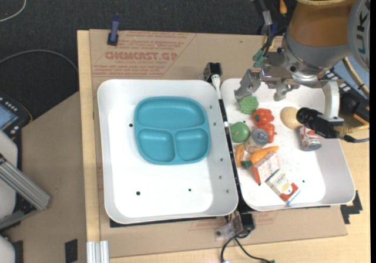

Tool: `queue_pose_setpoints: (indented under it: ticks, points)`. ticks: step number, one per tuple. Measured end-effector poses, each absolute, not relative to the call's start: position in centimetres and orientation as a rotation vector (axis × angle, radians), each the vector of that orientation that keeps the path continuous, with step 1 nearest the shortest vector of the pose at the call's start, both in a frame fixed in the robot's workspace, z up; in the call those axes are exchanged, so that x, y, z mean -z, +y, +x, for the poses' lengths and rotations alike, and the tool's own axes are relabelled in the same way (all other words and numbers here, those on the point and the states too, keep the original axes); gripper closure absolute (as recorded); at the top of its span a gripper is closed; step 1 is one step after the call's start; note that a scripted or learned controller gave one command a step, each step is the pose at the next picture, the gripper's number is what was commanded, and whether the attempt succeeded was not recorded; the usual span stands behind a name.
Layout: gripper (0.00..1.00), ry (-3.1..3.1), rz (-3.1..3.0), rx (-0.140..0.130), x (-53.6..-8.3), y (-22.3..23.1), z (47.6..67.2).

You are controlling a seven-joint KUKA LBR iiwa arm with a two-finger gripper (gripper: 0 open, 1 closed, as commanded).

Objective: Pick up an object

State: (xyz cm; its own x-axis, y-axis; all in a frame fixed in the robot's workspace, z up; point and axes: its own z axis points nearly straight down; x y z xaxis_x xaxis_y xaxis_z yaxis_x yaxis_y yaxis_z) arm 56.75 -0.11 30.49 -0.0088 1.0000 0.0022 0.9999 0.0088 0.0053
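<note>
Green and knobbly, the toy broccoli (pixel 248 104) looks to me like the nearest candidate: it sits at the far left corner of the right bin (pixel 329 188), directly under my hand (pixel 267 84). I judge it light, hollow plastic, stiff enough not to crush, with a bumpy skin that should give the fingers some bite. I would take it across its middle, where it is widest; a pinch near the top would likely let it pop out sideways.

Everything else I place from that broccoli. Just right of it lies a red pepper (pixel 264 117), and nearer the camera from it a green apple (pixel 239 131) rests against the bin's left wall. A grey puck (pixel 260 136) sits beside the apple, an orange carrot (pixel 260 154) lies nearer still, and a small carton (pixel 279 185) is the closest piece to the camera. Well right of the broccoli are a tan potato (pixel 288 117) and a small can (pixel 309 138). All look like light toys; the round ones would roll if nudged.

The arm (pixel 329 3) comes in from the right and bends down steeply, wrist pointing at the bin. The hand hangs just above the broccoli, fingers spread apart and pinching nothing. The blue tray (pixel 171 128) in the left bin (pixel 117 156) lies well left of the broccoli.
</note>
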Motion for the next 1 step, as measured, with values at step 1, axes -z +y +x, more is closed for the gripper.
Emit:
queue_pose_setpoints:
  ticks: [1]
  points:
    - [1.0,2.22,2.217,-0.006,-31.42,-0.58,56.8]
